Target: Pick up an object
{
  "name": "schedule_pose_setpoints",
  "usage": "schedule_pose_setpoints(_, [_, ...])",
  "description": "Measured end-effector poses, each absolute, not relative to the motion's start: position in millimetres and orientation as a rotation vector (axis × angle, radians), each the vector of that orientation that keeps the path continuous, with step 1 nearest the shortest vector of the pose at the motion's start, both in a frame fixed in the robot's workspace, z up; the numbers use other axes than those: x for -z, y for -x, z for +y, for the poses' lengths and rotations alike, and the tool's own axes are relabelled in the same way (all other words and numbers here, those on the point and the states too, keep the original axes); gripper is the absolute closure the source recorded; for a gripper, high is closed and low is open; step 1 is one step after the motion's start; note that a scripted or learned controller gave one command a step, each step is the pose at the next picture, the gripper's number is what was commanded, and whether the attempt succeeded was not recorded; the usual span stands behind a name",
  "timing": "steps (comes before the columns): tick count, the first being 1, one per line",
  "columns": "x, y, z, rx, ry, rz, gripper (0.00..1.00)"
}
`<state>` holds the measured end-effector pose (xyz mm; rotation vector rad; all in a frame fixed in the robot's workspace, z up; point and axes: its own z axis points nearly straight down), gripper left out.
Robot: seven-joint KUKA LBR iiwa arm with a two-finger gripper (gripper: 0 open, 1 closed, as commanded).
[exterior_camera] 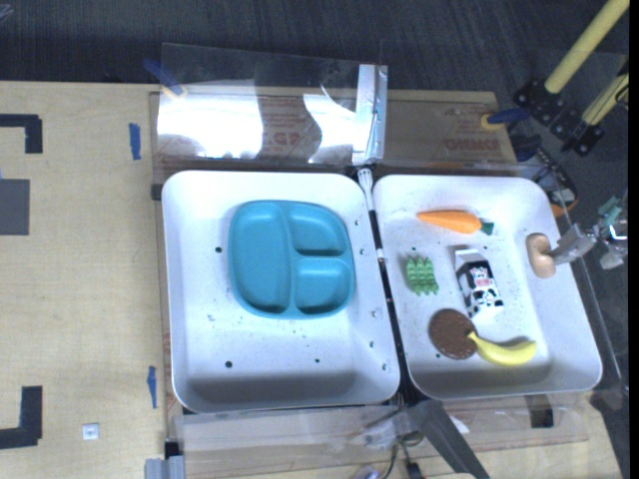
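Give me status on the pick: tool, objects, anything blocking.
Tool at right bin's right edge, nothing seen held. Carrot, green block, banana, brown disc lie loose. Banana touches disc; blue tray sits in left bin.

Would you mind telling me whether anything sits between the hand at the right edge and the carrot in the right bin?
Nothing visible blocks it. The hand is at the right bin's edge; the carrot lies exposed, with bare floor between.

Bright overhead light; harsh glare on the clear panel point(265, 118).
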<state>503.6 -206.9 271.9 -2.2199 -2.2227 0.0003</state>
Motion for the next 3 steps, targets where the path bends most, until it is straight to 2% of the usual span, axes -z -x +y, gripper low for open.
schedule_pose_setpoints(1, [-116, -477.0, -194, -0.006, 2.115, -2.31, 0.0])
schedule_pose_setpoints(2, [-87, -543.7, -140, 0.007, 2.132, -2.317, 0.0])
schedule_pose_setpoints(3, [-86, -623.6, -166, -0.003, 2.289, -2.149, 0.0])
